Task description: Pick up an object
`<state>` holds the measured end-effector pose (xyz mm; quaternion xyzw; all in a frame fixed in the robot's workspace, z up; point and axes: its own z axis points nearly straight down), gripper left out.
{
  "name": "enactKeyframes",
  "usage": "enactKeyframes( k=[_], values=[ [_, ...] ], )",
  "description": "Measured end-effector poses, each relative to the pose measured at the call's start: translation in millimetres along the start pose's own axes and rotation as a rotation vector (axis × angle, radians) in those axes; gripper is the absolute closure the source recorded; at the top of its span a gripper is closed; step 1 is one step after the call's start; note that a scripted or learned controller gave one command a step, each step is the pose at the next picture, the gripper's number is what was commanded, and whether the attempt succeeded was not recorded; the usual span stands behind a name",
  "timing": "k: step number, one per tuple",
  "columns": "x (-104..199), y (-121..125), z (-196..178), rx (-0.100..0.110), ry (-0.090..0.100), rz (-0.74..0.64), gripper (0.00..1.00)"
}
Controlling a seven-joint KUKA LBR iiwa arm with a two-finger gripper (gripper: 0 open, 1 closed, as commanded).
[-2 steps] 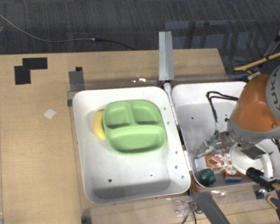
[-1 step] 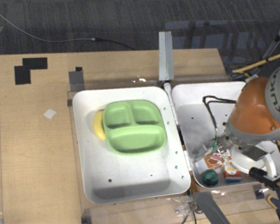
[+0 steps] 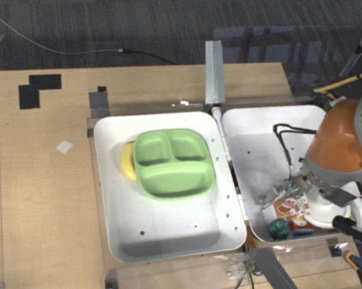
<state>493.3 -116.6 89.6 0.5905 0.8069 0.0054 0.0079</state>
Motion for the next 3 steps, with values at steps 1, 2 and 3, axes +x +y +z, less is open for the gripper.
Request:
enactKeyframes(
  k=[1,2,3],
  values=[
    [-29.8,35.1,-73.4,0.012,0.006,-0.278,0.00],
    [-23.6,-3.0,1.0,0.007,0.003,-0.024,0.00],
    [-26.1,-0.1,-10.8,-0.001,-0.005,-0.026,1.00]
  ],
)
